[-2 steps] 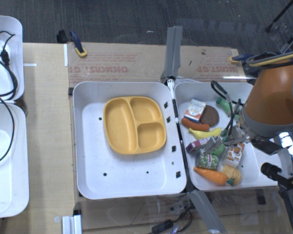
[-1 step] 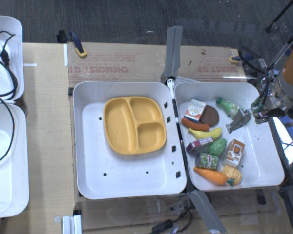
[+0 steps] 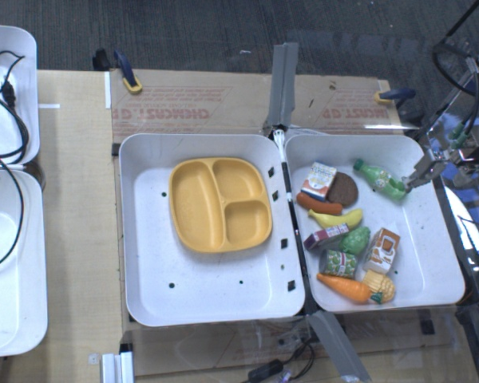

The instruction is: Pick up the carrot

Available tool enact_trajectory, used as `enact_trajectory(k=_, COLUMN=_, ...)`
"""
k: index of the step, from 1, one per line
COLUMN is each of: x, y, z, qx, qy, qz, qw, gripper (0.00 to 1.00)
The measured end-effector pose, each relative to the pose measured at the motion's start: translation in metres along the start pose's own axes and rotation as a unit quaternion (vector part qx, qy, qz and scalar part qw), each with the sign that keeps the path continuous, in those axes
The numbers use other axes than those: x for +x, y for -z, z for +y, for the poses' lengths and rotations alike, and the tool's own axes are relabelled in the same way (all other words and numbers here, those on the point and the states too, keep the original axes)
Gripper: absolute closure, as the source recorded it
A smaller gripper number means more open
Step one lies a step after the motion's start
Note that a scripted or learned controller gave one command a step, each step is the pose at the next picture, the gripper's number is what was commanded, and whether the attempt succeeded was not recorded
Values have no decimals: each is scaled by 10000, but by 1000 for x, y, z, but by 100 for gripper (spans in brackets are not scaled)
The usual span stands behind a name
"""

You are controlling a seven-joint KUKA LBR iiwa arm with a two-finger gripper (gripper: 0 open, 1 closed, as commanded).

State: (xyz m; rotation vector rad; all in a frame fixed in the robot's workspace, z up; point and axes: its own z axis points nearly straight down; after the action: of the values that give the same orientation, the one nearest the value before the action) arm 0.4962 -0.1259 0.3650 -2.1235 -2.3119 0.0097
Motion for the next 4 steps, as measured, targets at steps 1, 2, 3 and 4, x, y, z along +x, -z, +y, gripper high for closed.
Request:
enact_trajectory(k=1, x=33, y=-75, z=-12, qx=5, qy=761, qz=10, qw=9971, gripper=0)
enact_trajectory(k=2, x=68, y=-162, z=-11, qx=-2, qy=2569, qz=15, qw=9664, gripper=0)
enact_trajectory(k=3, x=68, y=-162, z=-11, qx=-2, qy=2569, qz=15, qw=9664, gripper=0)
enact_trajectory(k=4, x=63, y=-126, z=27, qx=-16, qy=3165, qz=5, qw=9486, gripper=0)
